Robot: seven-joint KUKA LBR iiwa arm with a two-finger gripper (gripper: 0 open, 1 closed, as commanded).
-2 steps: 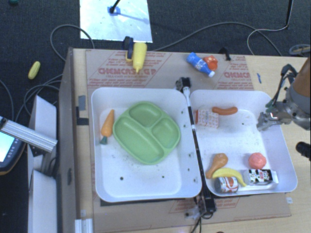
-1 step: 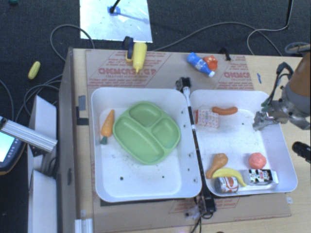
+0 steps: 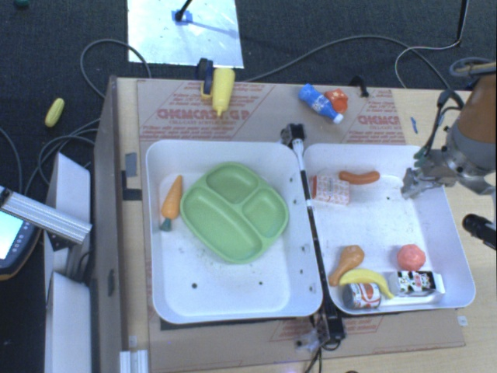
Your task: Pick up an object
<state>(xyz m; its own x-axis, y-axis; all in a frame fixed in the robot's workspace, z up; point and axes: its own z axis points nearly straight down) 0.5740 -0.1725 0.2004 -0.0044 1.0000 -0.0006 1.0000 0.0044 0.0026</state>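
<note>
The right bin (image 3: 435,216) holds a sausage (image 3: 359,177), a small white and red box (image 3: 330,189), a drumstick (image 3: 347,261), a banana (image 3: 368,279), a can (image 3: 361,295), a red ball (image 3: 411,256) and a black and white carton (image 3: 415,284). My gripper (image 3: 413,183) hovers over the bin's upper right part, just right of the sausage and apart from it. Nothing shows in its grasp. The grey arm with its orange band (image 3: 477,123) comes in from the right edge.
The left bin (image 3: 178,286) holds a green divided plate (image 3: 235,210) and a carrot (image 3: 172,198). Behind the bins, a yellow bottle (image 3: 221,88) and a blue bottle (image 3: 320,103) lie on the board. Cables run across the dark floor.
</note>
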